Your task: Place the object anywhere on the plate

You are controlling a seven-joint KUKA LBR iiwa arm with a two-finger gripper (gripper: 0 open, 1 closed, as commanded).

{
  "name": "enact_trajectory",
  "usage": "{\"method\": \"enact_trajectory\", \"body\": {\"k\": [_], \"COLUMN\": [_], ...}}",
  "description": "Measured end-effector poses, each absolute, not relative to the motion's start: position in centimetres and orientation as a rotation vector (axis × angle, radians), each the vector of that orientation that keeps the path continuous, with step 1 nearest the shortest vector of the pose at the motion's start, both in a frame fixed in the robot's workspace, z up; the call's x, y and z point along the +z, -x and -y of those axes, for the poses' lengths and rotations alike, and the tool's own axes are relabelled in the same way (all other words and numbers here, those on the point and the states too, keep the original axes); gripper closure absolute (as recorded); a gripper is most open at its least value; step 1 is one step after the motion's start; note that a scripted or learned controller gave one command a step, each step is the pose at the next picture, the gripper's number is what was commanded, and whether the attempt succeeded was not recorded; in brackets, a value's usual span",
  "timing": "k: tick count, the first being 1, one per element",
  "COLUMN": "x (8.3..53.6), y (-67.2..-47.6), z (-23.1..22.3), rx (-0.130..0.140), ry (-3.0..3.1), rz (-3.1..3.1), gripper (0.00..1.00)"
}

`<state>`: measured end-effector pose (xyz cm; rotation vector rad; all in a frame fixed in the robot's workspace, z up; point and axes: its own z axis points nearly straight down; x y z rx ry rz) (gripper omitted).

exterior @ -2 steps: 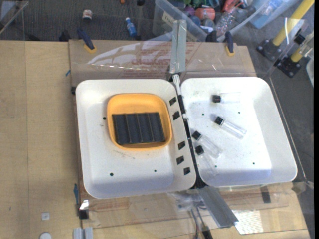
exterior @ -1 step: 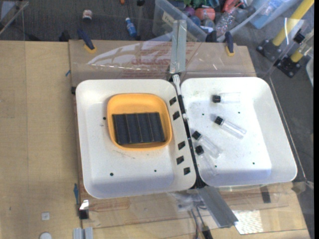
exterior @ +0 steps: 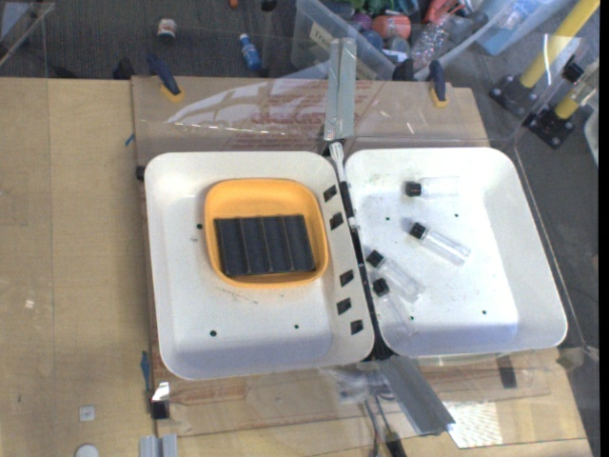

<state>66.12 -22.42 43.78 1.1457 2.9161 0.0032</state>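
The orange plate (exterior: 266,196) sits in the left bin (exterior: 176,284), carrying a dark ribbed insert (exterior: 264,246) — nothing else. Three clear black-capped vials (exterior: 438,240) lie right of it in the other bin, so placing remains undone; the hand's state I cannot tell.

The plate (exterior: 266,198) is orange under a dark ribbed block (exterior: 265,246). Both bins (exterior: 181,331) are white. The clear vials (exterior: 436,241) have black caps.

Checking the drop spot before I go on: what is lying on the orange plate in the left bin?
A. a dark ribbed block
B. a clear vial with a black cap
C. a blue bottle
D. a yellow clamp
A: a dark ribbed block lies flat on the orange plate; the clear vials lie in the right bin.
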Motion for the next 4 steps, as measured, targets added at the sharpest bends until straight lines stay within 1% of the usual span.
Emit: {"method": "enact_trajectory", "body": {"k": [1,2,3,4], "x": [43.79,43.81,43.81,43.82], "y": [-65.83,-65.76,-66.28,-66.4], "z": [22.01,22.09,22.07,22.38], "rx": [0.0,0.0,-0.002,-0.002], "ry": [-0.834,-0.377,-0.002,-0.038], "rz": [-3.023,-3.113,-3.13,-3.129], "gripper": [1.0,1.0,1.0,1.0]}}
